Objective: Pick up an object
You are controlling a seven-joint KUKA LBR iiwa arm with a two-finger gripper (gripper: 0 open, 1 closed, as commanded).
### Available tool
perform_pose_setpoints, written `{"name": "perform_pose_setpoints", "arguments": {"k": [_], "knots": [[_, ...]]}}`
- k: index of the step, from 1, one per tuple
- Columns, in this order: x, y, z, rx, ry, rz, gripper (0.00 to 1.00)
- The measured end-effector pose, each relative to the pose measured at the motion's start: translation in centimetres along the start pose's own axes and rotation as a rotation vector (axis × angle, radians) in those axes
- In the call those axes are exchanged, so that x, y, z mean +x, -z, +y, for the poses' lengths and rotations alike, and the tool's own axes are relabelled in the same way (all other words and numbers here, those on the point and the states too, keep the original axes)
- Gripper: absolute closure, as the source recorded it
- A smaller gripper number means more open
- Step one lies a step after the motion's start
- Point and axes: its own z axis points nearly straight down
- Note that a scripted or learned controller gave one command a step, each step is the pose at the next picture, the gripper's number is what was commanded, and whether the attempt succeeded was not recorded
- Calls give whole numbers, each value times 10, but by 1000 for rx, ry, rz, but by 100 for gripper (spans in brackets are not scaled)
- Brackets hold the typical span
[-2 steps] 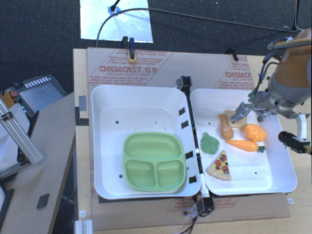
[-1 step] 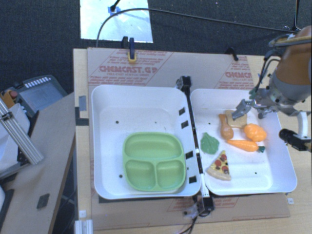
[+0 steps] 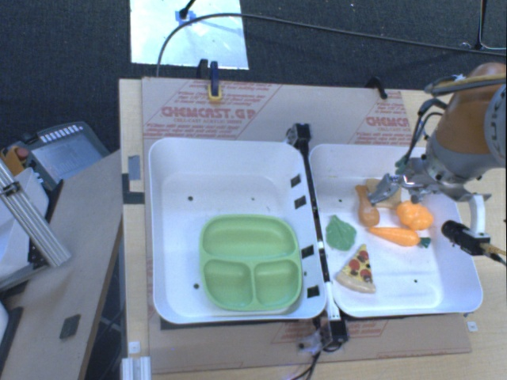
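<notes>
The pick is not done yet: nothing is sitting between the fingers, so the whole lift is still waiting. The gripper (image 3: pixel 390 187) is hanging low over the right bin (image 3: pixel 455 295), and its fingers look to be standing slightly apart, though the view is too small there to be sure.

Taking the carrot (image 3: pixel 395 235) as the landmark: the gripper is hovering just above and a little left of it. An orange round toy (image 3: pixel 415 214) is lying right above the carrot, touching or nearly so. A tan drumstick-like toy (image 3: pixel 366 205) is resting to its upper left, a green leafy toy (image 3: pixel 341 233) to its left, and a pizza slice (image 3: pixel 358 270) below and left.

That is five toys, one of each. Well to the carrot's left, the left bin (image 3: pixel 170 212) is holding one green divided plate (image 3: pixel 249 261). Two bins are showing.
</notes>
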Motion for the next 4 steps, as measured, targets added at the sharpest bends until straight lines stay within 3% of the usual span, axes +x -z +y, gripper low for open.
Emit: {"name": "perform_pose_setpoints", "arguments": {"k": [1,2,3,4], "knots": [[9,-54,5,0,3,1,0],[10,-59,8,-6,2,0,0],[9,-48,8,-9,3,-1,100],[10,-4,8,-6,3,0,100]]}}
